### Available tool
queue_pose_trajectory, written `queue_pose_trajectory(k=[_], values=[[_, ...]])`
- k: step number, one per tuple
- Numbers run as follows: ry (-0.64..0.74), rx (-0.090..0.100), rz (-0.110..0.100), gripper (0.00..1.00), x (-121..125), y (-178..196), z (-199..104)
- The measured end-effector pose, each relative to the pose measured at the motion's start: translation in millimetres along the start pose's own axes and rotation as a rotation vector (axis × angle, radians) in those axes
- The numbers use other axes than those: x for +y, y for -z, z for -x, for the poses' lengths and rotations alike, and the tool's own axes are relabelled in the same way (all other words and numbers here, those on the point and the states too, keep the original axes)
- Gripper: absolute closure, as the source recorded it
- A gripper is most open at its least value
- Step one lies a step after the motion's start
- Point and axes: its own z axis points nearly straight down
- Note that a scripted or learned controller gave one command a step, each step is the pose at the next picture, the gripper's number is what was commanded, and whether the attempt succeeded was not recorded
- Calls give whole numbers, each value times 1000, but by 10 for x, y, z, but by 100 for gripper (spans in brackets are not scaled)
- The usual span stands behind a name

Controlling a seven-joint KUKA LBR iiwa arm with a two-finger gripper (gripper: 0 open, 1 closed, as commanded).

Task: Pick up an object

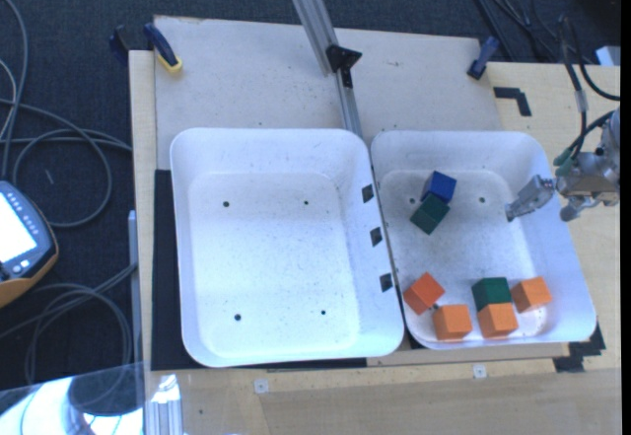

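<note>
The right bin (pixel 552 255) holds several small cubes. A blue cube (pixel 440 186) leans against a dark green cube (pixel 429 215) near the bin's back middle. Along the front wall lie several orange cubes (pixel 453 322) and a green cube (pixel 490 291); one orange cube (pixel 424 292) sits a little apart at front left. My gripper (pixel 548 203) hovers over the bin's right rim, well to the right of the blue and green pair. Its fingers (pixel 525 197) stand open with nothing between them.
The left bin (pixel 197 226) lies beside the right one. A slanted metal pole (pixel 314 9) comes down to the gap between the bins at the back. Blue clamps (pixel 163 46) hold the board's far corners. Cables hang at the right edge.
</note>
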Motion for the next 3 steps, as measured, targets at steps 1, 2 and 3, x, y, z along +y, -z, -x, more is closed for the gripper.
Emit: queue_pose_trajectory(k=[1, 2, 3], values=[[3, 3, -8, 0, 415, -762, -275], [-1, -2, 11, 0, 604, -1402, -420], [-1, -2, 3, 0, 533, -1166, -343]])
